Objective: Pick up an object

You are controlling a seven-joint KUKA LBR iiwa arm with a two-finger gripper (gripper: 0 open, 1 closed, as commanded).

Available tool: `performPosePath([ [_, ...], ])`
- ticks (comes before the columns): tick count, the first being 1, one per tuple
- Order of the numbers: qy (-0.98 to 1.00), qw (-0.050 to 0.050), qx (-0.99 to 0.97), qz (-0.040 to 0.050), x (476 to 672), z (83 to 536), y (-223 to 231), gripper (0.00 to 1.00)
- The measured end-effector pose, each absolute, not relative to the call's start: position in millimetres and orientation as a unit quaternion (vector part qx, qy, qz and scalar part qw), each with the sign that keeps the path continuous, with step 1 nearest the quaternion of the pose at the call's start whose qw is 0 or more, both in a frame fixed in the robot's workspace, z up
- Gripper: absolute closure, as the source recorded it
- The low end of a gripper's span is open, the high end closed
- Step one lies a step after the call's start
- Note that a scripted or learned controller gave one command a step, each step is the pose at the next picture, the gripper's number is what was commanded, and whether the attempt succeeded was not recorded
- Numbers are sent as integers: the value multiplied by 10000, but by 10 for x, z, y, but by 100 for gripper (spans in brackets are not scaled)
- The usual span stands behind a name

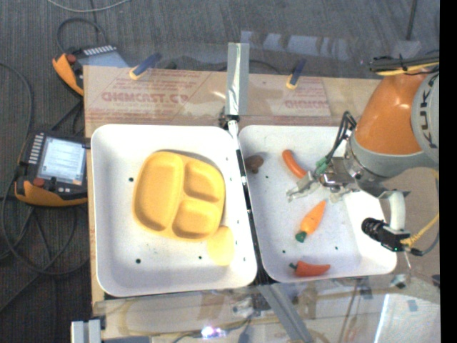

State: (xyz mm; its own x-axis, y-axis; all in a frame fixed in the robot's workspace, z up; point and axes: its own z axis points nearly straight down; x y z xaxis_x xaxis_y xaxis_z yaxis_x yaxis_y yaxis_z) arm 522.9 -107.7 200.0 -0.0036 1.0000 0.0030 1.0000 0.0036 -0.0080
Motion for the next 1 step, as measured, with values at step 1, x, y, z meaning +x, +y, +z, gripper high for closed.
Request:
performPosePath([
  [1,-7324,-24,-6809,-27,5383,877,-1638,0],
])
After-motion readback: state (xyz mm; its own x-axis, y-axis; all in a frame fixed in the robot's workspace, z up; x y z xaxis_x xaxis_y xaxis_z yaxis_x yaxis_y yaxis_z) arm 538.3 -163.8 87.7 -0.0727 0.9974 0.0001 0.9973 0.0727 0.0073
